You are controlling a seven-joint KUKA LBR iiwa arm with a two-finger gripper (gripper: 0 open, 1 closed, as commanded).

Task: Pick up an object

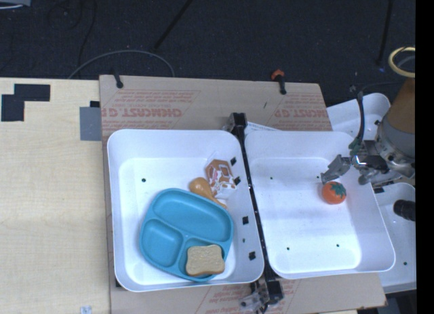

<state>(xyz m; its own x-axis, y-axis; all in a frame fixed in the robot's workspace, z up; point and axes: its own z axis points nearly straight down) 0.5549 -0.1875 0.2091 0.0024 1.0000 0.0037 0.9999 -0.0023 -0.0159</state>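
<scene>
Gripper (354, 171) hangs with fingers apart over the right bin (305, 251), orange ball (333, 192) just at its seven o'clock.

Cardboard sheet (203, 106) under two white bins (125, 170) — black cables (122, 55) behind

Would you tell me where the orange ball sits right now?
The orange ball lies in the right bin, near its right wall, just below the gripper.

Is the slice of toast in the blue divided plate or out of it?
In it. The tan toast slice lies in a near compartment of the blue divided plastic plate, within the left white bin.
</scene>
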